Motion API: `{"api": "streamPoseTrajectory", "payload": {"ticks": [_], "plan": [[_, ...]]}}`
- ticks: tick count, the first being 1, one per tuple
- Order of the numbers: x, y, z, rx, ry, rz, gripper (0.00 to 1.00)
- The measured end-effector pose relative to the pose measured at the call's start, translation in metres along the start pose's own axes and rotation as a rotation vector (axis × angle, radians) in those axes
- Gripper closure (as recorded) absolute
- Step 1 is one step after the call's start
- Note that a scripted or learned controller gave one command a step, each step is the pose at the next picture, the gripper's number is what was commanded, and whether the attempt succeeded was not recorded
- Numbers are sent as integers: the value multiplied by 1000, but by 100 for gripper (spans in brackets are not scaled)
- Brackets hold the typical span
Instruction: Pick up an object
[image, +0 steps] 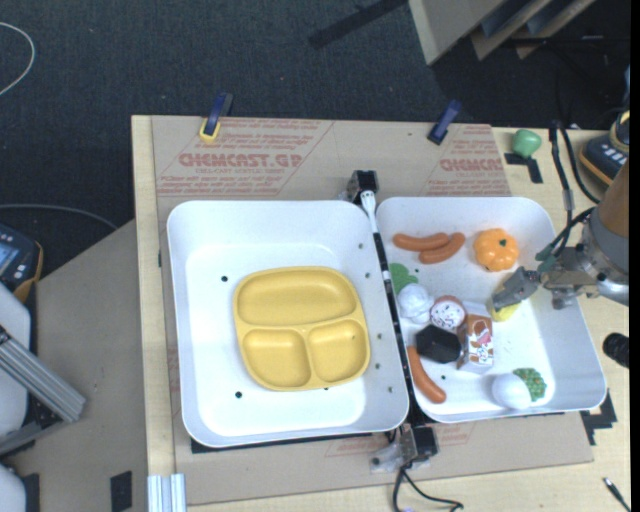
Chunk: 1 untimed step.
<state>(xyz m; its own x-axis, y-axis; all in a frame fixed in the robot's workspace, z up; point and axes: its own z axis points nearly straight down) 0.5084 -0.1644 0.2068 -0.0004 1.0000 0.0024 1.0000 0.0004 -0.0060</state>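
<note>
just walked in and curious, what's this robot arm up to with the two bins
The arm reaches in from the right, its gripper low over the right bin, which holds small toy foods: two sausages, an orange pumpkin, a black piece and others. Something small and yellow sits at the gripper tip, but whether it is gripped is unclear. The left bin holds a yellow divided tray.
</note>
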Motion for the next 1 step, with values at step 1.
{"api": "streamPoseTrajectory", "payload": {"ticks": [1], "plan": [[1,-5,63,2,1,1,0]]}}
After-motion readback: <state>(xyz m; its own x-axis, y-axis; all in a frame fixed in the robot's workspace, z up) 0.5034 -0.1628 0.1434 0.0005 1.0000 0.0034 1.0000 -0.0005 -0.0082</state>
